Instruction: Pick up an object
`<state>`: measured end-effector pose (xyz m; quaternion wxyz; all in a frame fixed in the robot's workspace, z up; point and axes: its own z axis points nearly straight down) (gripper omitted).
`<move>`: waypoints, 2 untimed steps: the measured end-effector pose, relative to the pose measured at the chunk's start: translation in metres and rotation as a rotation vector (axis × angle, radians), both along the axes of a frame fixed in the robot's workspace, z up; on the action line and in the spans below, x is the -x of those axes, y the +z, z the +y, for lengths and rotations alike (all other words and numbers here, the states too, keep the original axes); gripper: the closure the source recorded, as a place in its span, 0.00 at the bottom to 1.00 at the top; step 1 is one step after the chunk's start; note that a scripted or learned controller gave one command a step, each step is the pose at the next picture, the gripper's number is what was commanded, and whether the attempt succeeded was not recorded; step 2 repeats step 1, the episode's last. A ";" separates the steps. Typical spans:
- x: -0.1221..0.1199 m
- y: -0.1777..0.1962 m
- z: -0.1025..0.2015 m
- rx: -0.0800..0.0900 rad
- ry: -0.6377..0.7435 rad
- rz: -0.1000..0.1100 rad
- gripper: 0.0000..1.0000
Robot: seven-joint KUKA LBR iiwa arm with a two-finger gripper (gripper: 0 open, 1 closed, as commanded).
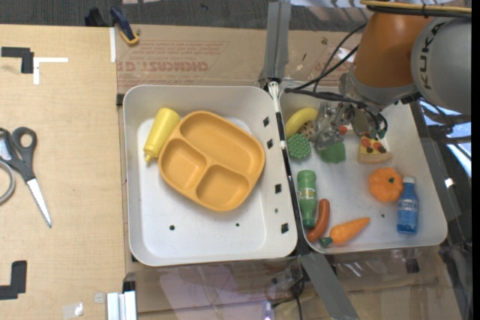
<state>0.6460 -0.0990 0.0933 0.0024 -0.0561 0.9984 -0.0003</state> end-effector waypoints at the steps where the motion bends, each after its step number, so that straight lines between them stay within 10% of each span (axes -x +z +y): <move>1: 0.015 0.000 -0.002 -0.001 -0.305 0.001 0.00; 2: 0.015 0.000 -0.002 -0.001 -0.305 0.001 0.00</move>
